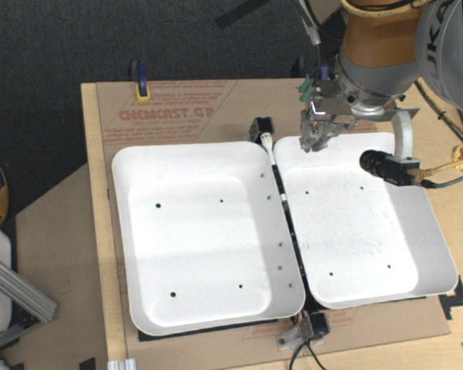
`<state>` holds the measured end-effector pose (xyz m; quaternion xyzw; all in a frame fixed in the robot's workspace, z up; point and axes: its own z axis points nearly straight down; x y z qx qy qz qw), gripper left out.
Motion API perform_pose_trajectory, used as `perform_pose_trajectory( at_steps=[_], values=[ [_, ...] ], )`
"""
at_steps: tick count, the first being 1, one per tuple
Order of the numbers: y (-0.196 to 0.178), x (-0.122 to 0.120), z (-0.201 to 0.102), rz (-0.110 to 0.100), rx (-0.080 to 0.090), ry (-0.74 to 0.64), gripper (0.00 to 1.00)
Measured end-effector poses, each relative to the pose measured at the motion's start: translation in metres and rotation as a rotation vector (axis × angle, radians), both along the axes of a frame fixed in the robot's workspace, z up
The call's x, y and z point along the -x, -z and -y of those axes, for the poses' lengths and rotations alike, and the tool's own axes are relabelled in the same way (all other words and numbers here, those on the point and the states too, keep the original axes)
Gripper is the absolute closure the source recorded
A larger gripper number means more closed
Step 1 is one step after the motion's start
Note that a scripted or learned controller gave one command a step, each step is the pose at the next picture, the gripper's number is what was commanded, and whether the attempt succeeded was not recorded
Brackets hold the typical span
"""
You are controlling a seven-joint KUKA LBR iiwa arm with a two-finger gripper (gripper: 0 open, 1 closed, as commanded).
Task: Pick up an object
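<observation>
Here, two white bins sat side by side on the desk: left bin (pixel 195 236), right bin (pixel 374 242). Jaws (pixel 317 141) hung over right bin's far-left corner; state unclear.

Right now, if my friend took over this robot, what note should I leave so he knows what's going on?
Handover note:
Gripper: up over the far left corner of the right bin. Whether its fingers are open or shut is too small to tell, and I see nothing between them.
Things: I can't spot any object to pick in the right bin or the left bin; I see just small dark dots on their floors.
Done: nothing picked up yet, as far as I can see.
Left: find an object, grab it, lift it.
</observation>
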<state>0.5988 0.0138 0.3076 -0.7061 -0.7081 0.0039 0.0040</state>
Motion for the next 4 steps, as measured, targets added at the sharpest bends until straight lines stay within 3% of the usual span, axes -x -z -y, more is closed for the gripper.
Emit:
perform_pose_trajectory(
  at_steps=[1, 3, 4],
  values=[
    [-0.034, 0.02, -0.003, 0.015, 0.0, 0.002, 1.0],
    [-0.047, 0.056, 0.026, 0.013, 0.001, 0.005, 1.0],
    [0.042, -0.03, -0.009, 0.012, 0.0, -0.001, 1.0]
  ],
)
